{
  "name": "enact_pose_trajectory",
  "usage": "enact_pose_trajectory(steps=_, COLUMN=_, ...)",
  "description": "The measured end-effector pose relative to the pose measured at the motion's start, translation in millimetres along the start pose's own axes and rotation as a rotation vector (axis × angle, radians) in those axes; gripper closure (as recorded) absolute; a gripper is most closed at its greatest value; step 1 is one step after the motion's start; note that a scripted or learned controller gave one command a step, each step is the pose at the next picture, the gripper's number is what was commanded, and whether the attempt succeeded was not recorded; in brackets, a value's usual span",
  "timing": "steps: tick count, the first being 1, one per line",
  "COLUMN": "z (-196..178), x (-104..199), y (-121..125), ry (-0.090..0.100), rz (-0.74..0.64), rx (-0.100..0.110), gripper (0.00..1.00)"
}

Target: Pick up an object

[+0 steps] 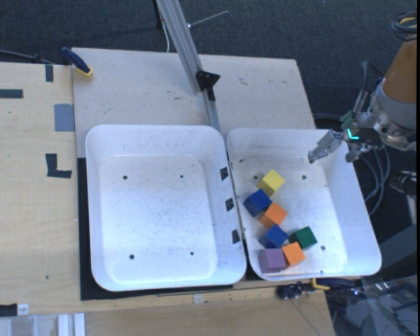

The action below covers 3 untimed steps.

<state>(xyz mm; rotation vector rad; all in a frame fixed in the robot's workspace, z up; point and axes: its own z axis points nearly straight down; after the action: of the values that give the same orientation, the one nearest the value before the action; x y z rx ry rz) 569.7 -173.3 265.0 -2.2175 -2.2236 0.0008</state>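
Camera view, looking down at a slant: I see two shallow white bins side by side on the surface [266,82]. I see nothing lying inside the left bin [98,142]. The right bin [350,208] holds every block I can pick from.

Contents of the right bin, back to front:
- yellow block [272,182], nearest the back wall;
- blue block [257,202], just in front of the yellow one and touching it at a corner;
- orange block [272,215], against the blue block;
- second blue block [274,236], directly in front of that orange block;
- green block [304,238], just right of the second blue block;
- second orange block [293,253], between the green block and the purple one;
- purple block [271,260], at the front wall.

The seven blocks form a loose line down the left-centre of the bin floor, each touching or nearly touching its neighbour.

The arm [399,89] enters from the right. The gripper [327,148] sits over the back right corner of the right bin, close to the rim, well apart from the blocks. I cannot tell whether the fingers are spread or pressed together; I see no block between them.

A grey metal rail [178,30] runs diagonally from the top edge down to the gap between the bins. A blue and yellow tool [77,61] lies at the back left corner of the surface.
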Motion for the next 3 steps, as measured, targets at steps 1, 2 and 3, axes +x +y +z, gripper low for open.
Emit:
enact_pose_trajectory(steps=1, z=46.4, x=-6.6, y=-1.7, ry=-0.001, rz=0.002, rx=0.005, gripper=0.00)
enact_pose_trajectory(steps=2, z=111.4, x=-4.8, y=-2.8, ry=0.000, rz=0.001, rx=0.007, gripper=0.00)
enact_pose_trajectory(steps=3, z=165.7, x=1.3, y=4.3, ry=0.000, rz=0.001, rx=0.006, gripper=0.00)
